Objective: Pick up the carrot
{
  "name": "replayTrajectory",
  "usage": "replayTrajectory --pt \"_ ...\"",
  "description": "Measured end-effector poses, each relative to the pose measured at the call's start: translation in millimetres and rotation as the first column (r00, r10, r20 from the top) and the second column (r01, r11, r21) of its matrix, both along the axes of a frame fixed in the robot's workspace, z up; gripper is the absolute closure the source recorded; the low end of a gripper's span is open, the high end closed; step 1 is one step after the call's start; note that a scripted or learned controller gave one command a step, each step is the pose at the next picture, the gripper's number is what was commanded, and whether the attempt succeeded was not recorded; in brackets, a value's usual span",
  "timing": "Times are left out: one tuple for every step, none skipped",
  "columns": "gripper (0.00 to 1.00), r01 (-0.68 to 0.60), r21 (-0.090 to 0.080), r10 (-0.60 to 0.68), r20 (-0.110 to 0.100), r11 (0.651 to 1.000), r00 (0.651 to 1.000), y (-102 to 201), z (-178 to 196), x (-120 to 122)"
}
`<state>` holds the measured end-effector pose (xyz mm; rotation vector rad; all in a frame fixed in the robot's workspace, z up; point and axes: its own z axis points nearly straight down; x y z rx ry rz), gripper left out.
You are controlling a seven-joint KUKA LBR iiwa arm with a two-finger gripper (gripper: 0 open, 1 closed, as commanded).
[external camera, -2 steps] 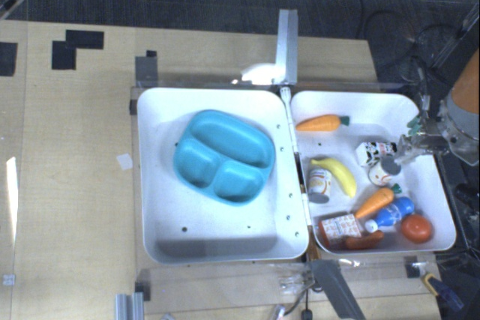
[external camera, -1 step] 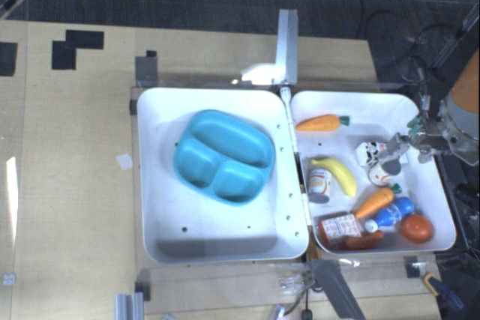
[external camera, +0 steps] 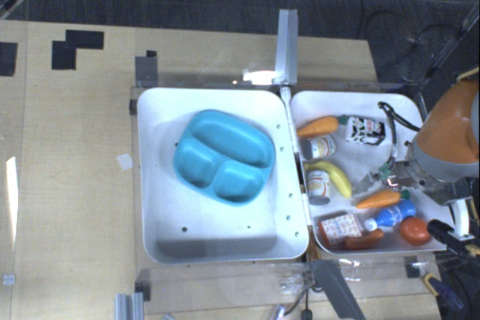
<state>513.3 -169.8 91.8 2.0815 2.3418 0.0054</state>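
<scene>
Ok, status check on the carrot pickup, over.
Gripper low in right bin, by a carrot. Second carrot near divider. Nothing seen held. Banana, bottle, tomato crowd close.

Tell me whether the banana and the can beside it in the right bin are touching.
Touching. The camera view shows the banana curving over the can, its yellow body overlapping the can's top edge with no white bin floor between them.

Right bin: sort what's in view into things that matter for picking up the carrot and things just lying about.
For the job:
gripper
near carrot, beside the gripper
far carrot
right bin

Lying about:
banana
upper can
lower can
cow-print carton
blue bottle
tomato
blue plate
left bin
</scene>
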Motion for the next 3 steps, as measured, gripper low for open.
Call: replayTrajectory --pt "0.0 -0.029 -0.002 0.029 0.011 1.0 1.0 -4.3 -1.2 -19.8" --pt "1.0 -0.032 -0.001 0.032 0.016 0.999 0.999 -2.6 10.2 -17.1" --pt "1.0 -0.311 -0.003 0.311 -0.001 0.95 0.95 -36.3 97.1 -24.0"
